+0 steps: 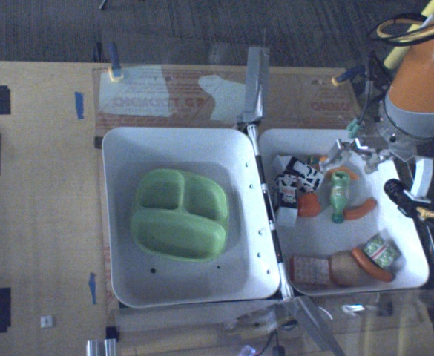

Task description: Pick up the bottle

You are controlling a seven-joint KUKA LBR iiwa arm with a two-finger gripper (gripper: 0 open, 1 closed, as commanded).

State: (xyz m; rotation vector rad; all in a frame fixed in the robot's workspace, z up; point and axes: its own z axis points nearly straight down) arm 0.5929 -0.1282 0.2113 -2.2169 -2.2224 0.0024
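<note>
Right bin (417, 277): bottle (339, 193) lies mid-bin, green, pale label unreadable, orange cap end at lower tip. Crowded by a black-and-white carton (298, 178), red item (309, 205) touching left, orange sausage-like piece (360, 210) right. Gripper (356, 151) just above bottle (finger state: cannot tell). Left bin (120, 199): green divided tray (180, 213).

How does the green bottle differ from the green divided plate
The green bottle lies in the right bin among other items; the green divided plate sits alone in the left bin. The bottle is slim and far smaller; the plate is broad with three compartments. The bottle has an orange end; the plate is one colour. Both are green.
</note>
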